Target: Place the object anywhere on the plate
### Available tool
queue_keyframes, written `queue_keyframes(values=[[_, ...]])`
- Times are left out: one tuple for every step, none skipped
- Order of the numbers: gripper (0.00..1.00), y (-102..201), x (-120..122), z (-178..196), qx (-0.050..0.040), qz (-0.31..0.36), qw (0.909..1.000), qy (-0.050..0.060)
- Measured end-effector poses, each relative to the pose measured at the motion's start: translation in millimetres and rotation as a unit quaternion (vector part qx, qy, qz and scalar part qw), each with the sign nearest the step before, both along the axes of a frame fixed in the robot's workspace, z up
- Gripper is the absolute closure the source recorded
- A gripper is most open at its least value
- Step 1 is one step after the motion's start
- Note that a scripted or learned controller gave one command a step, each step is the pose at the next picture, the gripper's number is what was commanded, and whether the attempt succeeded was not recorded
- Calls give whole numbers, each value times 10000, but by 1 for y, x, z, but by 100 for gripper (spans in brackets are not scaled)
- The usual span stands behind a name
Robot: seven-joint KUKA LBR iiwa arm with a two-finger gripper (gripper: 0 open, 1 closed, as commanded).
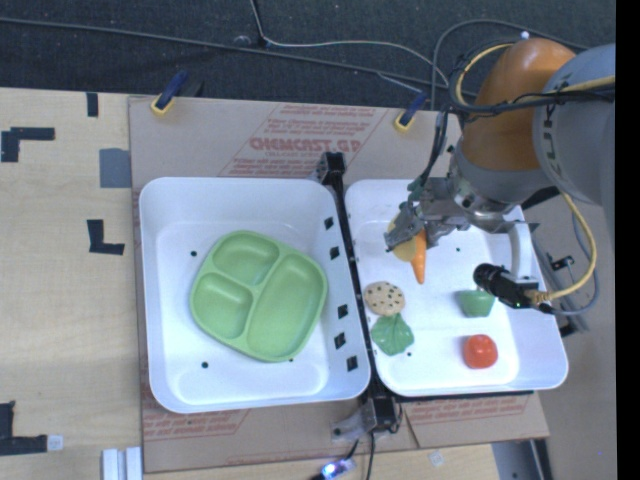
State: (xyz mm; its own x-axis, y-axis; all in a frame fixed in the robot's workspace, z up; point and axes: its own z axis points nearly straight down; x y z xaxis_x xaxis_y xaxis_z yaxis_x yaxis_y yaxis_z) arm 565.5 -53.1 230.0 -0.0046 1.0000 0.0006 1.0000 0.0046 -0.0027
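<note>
Pincer: the pincer (pixel 408 232) hung low over the upper left part of the right bin (pixel 540 373), its dark fingers angled down onto the broad top of a carrot (pixel 417 260). How wide it stood, and whether it really had the carrot between its fingers, could not be told from this slanted view.

Object: the carrot was orange, tapered and smooth (a toy, by its look), its point aimed toward the near side of the bin and its yellowish top tucked under the fingertips.

Arm: the arm (pixel 520 108) reached in from the right, grey with a glossy orange band, cables looping around it.

Neighbours: a round tan cookie (pixel 383 297) with dark specks lay just below the carrot; a crinkled green leaf piece (pixel 392 335) sat beside the cookie; a small green block (pixel 477 302) and a shiny red tomato (pixel 480 351) lay farther right, well apart from the pincer.

Plate: the plate (pixel 260 295) was pale green, matte plastic, rounded and split into three compartments, lying tilted in the left bin (pixel 165 208) with nothing on it.

Progress: judged early. The pincer was at the carrot, so the pick-up looked under way but unconfirmed; lifting, carrying across the divider and setting down on the plate were all left.

Tabletop: the tabletop (pixel 60 298) was light wood, with brown cardboard under both smooth white bins.
</note>
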Motion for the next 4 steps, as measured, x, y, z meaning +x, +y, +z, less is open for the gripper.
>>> queue_keyframes(values=[[100, 52, -9, 2, 2, 7, 10000, 0], [100, 100, -9, -10, 0, 6, 10000, 7], [100, 148, -10, -2, 1, 10, 10000, -3], [100, 200, -4, 6, 4, 14, 10000, -7]])
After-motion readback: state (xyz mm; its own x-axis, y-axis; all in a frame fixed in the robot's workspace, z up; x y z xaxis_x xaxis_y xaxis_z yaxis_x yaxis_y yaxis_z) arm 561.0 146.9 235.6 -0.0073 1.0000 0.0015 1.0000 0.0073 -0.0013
